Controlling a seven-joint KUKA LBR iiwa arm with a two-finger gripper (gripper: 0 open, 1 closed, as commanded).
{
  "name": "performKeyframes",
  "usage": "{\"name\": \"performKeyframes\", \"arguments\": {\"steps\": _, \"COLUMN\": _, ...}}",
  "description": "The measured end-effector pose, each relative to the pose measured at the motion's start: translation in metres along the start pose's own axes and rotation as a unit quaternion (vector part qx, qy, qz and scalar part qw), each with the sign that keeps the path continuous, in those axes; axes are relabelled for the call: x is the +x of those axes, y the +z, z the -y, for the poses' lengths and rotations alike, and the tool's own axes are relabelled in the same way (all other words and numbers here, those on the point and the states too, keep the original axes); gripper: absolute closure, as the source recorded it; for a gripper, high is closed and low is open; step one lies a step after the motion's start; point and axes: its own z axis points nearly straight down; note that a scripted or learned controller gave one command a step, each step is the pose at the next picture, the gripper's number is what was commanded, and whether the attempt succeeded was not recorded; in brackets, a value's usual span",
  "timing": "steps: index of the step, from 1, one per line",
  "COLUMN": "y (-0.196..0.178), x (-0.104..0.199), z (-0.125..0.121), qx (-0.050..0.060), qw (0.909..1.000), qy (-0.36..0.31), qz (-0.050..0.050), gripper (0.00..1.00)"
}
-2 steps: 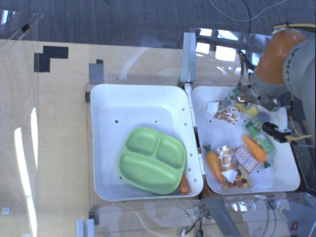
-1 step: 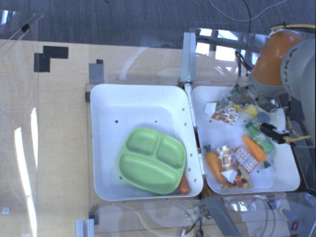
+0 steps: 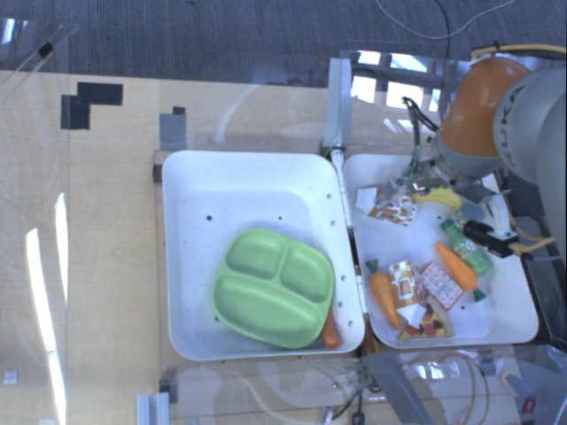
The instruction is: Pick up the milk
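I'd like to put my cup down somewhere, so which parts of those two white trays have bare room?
The left bin has bare floor above and left of the green divided plate. The right bin is crowded: carrots, small cartons, a banana and the arm cover most of it.

I make out the milk (image 3: 403,282) as a small carton lying in the right bin (image 3: 514,321), toward its near-left part. Its face is white with orange-brown print, too small for me to read. It sits upright or slightly tilted; I cannot tell which. A carrot (image 3: 384,297) lies just beside it on its left, and a red-and-white patterned packet (image 3: 440,285) just on its right.
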Motion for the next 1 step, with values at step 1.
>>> {"name": "performKeyframes", "arguments": {"steps": 1, "y": -0.0004, "x": 0.0, "z": 0.0024, "qx": -0.003, "qw": 0.9997, "qy": -0.024, "qz": -0.001, "gripper": 0.0}}
